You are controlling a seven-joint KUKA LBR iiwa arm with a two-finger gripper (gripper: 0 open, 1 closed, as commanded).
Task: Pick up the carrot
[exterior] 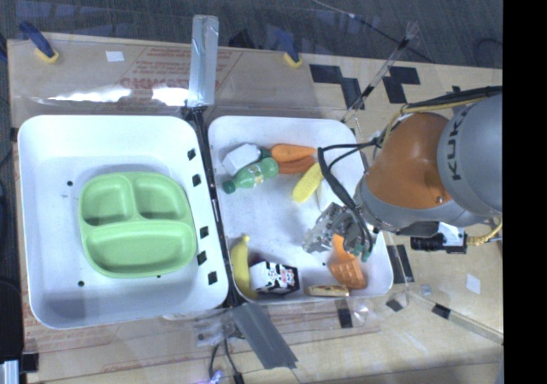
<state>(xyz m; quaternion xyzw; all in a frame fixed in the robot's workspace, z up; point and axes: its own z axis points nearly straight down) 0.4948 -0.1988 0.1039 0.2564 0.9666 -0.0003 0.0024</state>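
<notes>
On the bench (453, 322), 2 shallow white bins side by side. In the bin on the view's left (34, 203), 1 green tray (135, 224) with 3 compartments, lying flat near the middle.

In the bin on the view's right (273, 220), along the far wall: the carrot (292, 154), orange and long, lying on its side with its length running left to right. Touching its left end, a green bottle (252, 174), tilted down towards the divider. Just beside the bottle's upper end, a small white object (242, 155). Just below the carrot's right end, a yellow piece (308, 184), slanted, touching or nearly touching the carrot.

Reaching in from the view's right, the arm (410, 168), orange band uppermost, black cables looping over it. At its tip, the gripper (338, 235), low over the near right part of the same bin, well apart from the carrot. Cannot tell whether wide or narrow: too cluttered and blurred there. Directly under it, a second orange piece (347, 269), ridged and stubby; cannot tell whether gripped or merely lying beneath.

Along the near wall: a banana (241, 267) by the divider, a black-and-white packet (275, 278) touching it, then a tan roll (329, 291) just beside the ridged piece.
</notes>
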